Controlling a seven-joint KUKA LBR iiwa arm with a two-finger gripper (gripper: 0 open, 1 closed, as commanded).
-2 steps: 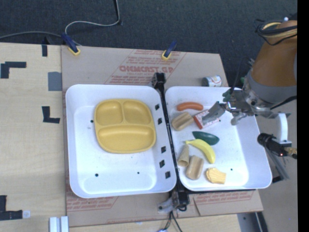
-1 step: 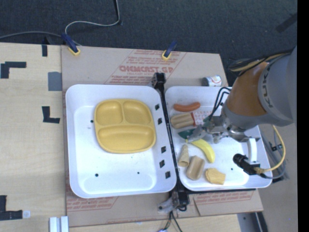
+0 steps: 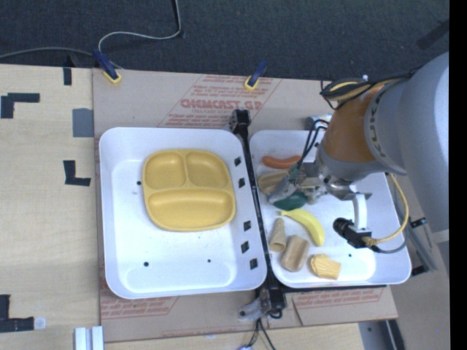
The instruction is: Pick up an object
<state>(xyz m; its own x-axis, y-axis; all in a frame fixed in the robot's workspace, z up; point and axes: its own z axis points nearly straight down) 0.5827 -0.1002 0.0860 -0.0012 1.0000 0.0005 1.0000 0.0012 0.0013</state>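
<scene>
The arm (image 3: 379,122) reached down into the right bin (image 3: 387,268), and its gripper (image 3: 292,188) sat low among the toy food near that bin's left wall. Whether the gripper was spread or pressed together could not be told, as the wrist hid it from above. Just beside the gripper, toward the back of the right bin, lay a sausage (image 3: 281,160), with a tan bread piece (image 3: 271,181) below it and close against the gripper. In front of the gripper lay a banana (image 3: 308,224). Nearer the front wall of the right bin lay two tan rolls (image 3: 287,245) side by side and a piece of corn (image 3: 325,267). The left bin (image 3: 124,261), touching the right bin's left wall, held a yellow divided plate (image 3: 188,189)
</scene>
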